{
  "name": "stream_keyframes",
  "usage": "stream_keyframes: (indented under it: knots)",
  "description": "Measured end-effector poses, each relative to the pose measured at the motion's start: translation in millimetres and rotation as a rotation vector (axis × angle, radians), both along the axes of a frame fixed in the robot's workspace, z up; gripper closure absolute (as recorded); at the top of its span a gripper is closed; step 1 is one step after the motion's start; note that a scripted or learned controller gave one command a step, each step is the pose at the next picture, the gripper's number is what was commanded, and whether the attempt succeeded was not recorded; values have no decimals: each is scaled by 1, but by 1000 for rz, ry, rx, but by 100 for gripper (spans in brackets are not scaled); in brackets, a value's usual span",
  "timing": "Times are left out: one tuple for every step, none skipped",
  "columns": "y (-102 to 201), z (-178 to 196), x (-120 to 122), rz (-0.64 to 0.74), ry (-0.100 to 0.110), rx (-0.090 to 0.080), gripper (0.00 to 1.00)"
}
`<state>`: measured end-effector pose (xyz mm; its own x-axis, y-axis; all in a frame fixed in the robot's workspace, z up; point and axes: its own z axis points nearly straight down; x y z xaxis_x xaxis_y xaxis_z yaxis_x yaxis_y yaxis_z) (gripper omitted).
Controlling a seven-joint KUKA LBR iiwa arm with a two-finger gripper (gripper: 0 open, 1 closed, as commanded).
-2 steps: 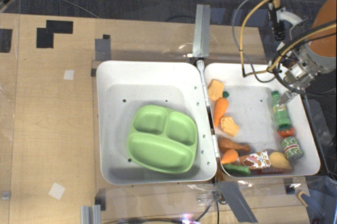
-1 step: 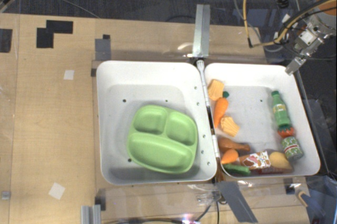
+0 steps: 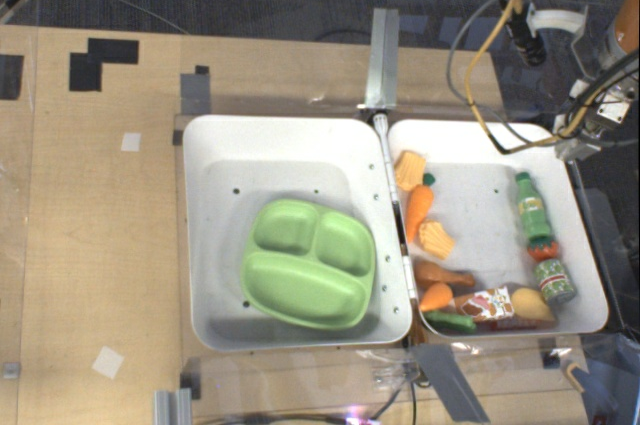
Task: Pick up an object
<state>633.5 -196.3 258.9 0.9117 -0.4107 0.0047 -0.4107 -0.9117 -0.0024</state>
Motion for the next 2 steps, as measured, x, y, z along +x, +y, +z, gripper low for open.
stream_keyframes:
  knots:
    - [-8,30,37,76,-3,-1,100]
    - [62,-161,34,2,13,8,100]
